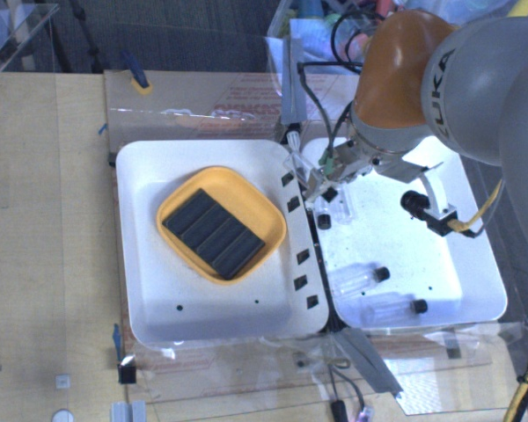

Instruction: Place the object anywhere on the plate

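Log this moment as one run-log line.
arm: over right white bin | gripper: at its left wall, fingers unclear | yellow square plate: left bin, holds dark ridged slab | clear black-capped bottles: right bin

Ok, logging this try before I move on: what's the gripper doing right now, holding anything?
Gripper: low over the inner edge of the right bin; open, shut or holding something cannot be told.

Robotics lab, KUKA arm (475,77), taped bench (44,236), cables (334,385)

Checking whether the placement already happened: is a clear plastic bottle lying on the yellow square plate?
No: both clear plastic bottles lie in the right white bin, while the yellow square plate carries a dark ribbed slab.
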### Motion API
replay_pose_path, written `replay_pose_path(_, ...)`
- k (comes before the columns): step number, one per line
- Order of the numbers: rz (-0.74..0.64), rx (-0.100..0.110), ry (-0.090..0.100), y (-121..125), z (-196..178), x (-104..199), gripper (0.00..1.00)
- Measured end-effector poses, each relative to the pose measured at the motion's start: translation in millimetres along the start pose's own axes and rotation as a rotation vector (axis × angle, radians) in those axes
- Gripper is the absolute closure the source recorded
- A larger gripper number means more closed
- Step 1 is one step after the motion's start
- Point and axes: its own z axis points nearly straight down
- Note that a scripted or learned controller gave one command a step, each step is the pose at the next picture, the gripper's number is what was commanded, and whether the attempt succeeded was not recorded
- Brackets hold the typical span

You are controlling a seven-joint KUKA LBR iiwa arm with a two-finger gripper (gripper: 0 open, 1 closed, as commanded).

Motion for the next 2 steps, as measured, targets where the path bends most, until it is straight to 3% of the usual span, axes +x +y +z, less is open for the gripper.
replay_pose_path(1, -0.131, 0.000, 0.000, -20.5, 0.0, 62.5, 1.00)
replay_pose_path(2, -0.131, 0.000, 0.000, -20.7, -0.1, 61.9, 0.00)
